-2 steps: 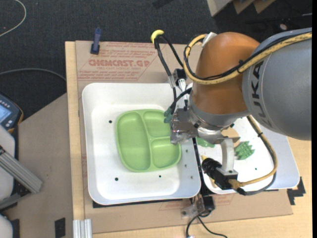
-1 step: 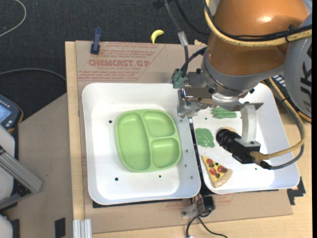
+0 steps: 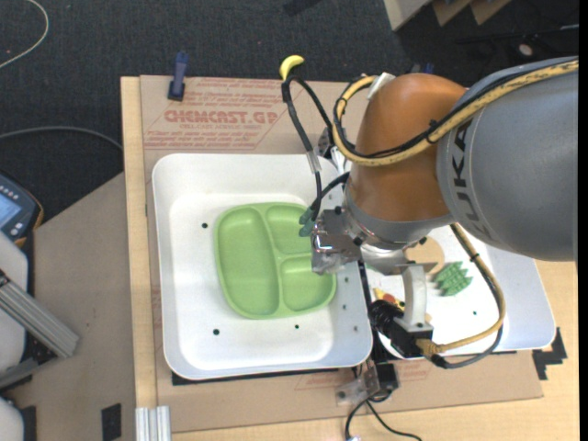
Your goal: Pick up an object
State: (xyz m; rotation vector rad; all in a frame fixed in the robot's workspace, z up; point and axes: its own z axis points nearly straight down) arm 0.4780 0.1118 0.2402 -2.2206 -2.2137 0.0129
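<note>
The big grey arm [image 3: 514,154] reaches in from the right, its orange band [image 3: 404,145] bulging over the seam between the two white bins. Below that band the wrist drops toward the right edge of the left bin [image 3: 184,246], and the gripper [image 3: 322,246] sits right at the right-hand side of a green divided plate [image 3: 266,260]. That plate lies flat in the middle of the left bin, with three compartments showing: one long one on its left and two smaller ones on its right. The gripper's metal parts overlap the plate's right rim, near the divider between the two small compartments, but the wrist hides the tips, so whether it is open, closed or gripping the plate cannot be told from here. Over in the right bin [image 3: 524,320], mostly covered by the arm, a small green leafy piece [image 3: 452,278] lies on the white floor, well apart from the plate. Black and yellow cables [image 3: 303,108] loop up from the wrist toward the far edge of the bench [image 3: 220,108].
</note>
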